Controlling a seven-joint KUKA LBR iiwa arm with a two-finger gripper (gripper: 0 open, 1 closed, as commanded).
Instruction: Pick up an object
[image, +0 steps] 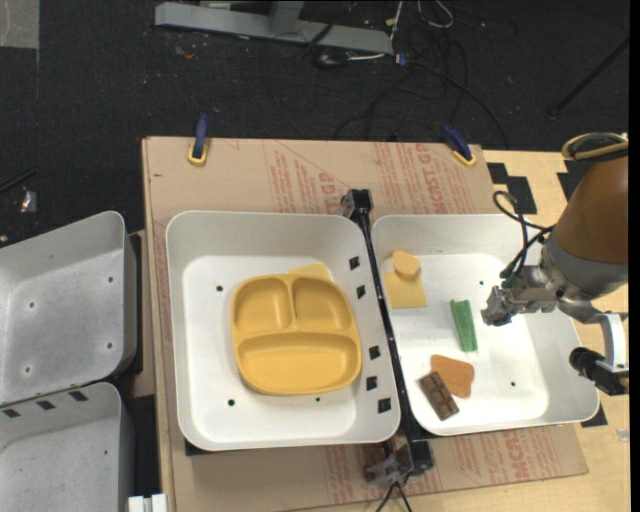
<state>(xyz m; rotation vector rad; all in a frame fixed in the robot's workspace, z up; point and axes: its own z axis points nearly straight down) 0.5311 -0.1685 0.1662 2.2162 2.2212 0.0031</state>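
Dark floor strewn with cables surrounds a cardboard-topped bench (300, 165) that carries two shallow white bins side by side. From the overhead camera view, the left bin (200, 300) holds a yellow divided tray (297, 335) with a pale yellow sheet peeking out from under its far edge. The right bin (520, 385) holds the loose pieces: a tan block with a round knob (404, 280) near the divider, a green bar (463, 325) in the middle, an orange wedge (455, 372) nearer the front, and a brown bar (438, 394) touching the wedge on its left. The arm comes in from the right, and the jaws (498, 306) hang above the right bin, just to the right of the green bar and level with its far end. Whether the jaws are open or closed cannot be told at this size; nothing visibly sits between them. The green bar is the nearest candidate. Its long axis runs roughly from far to near, tilted slightly, so a short shift leftward would likely bring the jaws across its narrow width. The other pieces lie farther left and forward.
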